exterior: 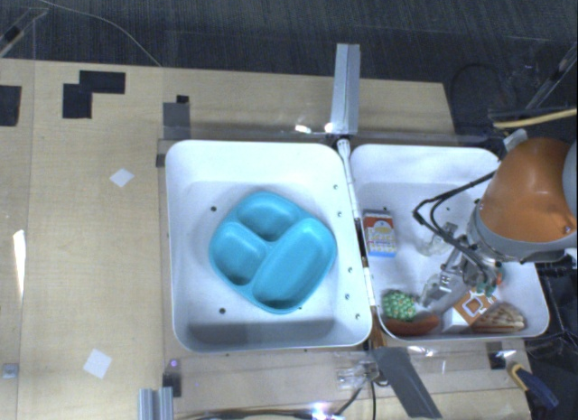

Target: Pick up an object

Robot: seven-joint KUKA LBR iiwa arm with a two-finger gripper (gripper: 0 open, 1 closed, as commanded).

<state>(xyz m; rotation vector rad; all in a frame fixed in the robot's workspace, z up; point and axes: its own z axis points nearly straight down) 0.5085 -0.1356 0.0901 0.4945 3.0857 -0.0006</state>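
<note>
We see the gripper (440, 290) low in the right bin (424, 167); we cannot tell how its jaws stand. Just to their left lies a green-topped object (398, 304), farther up-left a small box (379, 234), and to their right a brown item (498, 319).

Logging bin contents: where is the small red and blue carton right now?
The small red and blue carton lies in the right white bin, against the divider wall on its left side, above the green leafy toy.

Pale wooden bench (81, 256), two shallow white bins side by side, left bin (185, 228), right bin (406, 170), touching
</note>
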